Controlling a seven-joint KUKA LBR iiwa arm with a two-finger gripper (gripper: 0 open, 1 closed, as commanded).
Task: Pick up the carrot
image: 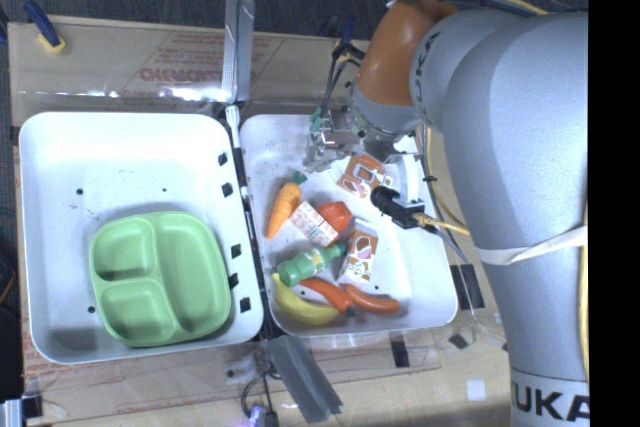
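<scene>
An orange carrot (283,206) with a small green top lies in the right bin (262,140), near its left wall, slanted from upper right to lower left. My gripper (322,143) hangs over the back of the same bin, a short way up and to the right of the carrot's green end. Nothing shows between its fingers. The large grey arm with its orange band covers the bin's right side.
Beside the carrot lie a red and white packet (318,221), a green bottle (305,264), a banana (303,308), a red chili (352,296) and two small snack packets (362,176). The left bin holds a green divided plate (160,277).
</scene>
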